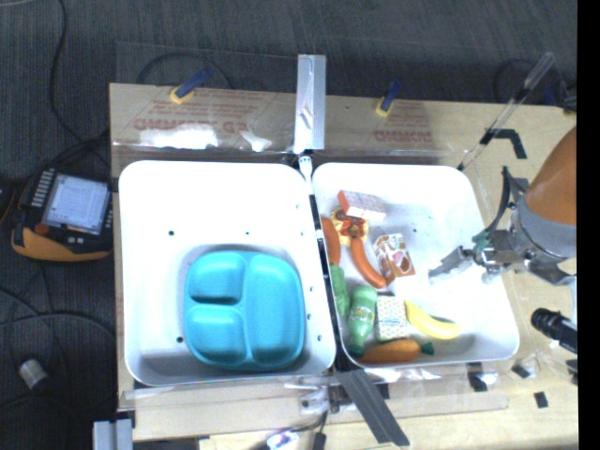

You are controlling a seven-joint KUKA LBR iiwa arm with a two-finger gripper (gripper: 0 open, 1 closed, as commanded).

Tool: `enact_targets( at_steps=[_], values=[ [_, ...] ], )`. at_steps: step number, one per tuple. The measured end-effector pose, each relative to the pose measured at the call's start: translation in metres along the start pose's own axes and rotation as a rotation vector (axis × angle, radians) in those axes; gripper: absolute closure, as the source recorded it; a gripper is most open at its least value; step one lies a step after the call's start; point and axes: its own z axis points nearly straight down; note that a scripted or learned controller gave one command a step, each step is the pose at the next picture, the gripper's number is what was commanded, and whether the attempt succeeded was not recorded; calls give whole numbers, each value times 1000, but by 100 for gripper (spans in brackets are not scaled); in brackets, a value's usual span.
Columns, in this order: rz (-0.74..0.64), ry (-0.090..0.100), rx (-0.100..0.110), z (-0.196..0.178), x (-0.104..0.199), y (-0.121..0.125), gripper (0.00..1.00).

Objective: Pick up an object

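Banana [432, 323] lying just down-left of the gripper [448, 264] in the right bin [487, 216] — long axis slanting toward the near corner — fingers standing apart, gripping nothing.

We could read no text with any certainty. Red lettering ran across the clear sheet [281, 120] behind the two bins, but it stood upside down and blurred. The small printed packets [394, 254] among the toy food carried markings too small for us to make out.
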Motion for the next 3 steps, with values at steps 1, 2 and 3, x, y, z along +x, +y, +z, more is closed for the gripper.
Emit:
enact_targets(
  at_steps=[1,2,3],
  values=[
    [118,1,2,74,11,-10,0],
    [-22,-5,-18,96,42,106,0],
    [-23,-4,-10,89,42,105,100]
  ],
)
